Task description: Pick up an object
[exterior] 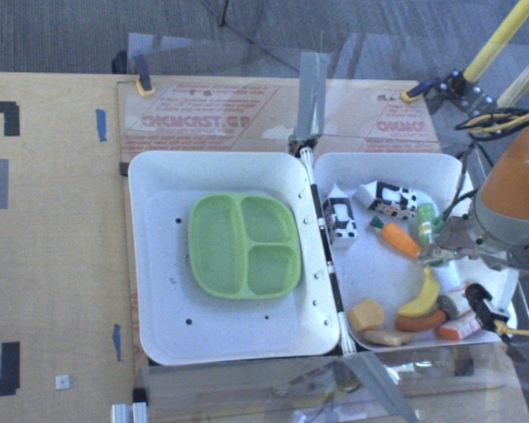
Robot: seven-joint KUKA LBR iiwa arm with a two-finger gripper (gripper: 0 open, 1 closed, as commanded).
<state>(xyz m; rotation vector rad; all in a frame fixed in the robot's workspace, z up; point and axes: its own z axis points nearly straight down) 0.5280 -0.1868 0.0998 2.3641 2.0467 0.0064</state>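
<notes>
1. The gripper (434, 252) hangs low over the right bin (397, 167); I cannot tell its state.
2. It is just beside the carrot (398, 239), above the banana (422, 296).
3. The green plate (244, 245) lies in the left bin (159, 263).

We are seeing green divided plate (244, 245) in white bin (150, 236); orange carrot (400, 239), yellow banana (421, 296), black-and-white spotted cow (393, 201) showing in other.

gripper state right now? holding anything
Gripper: cannot be told; it sits low in the right bin beside the carrot and above the banana, with nothing visibly held.
</notes>
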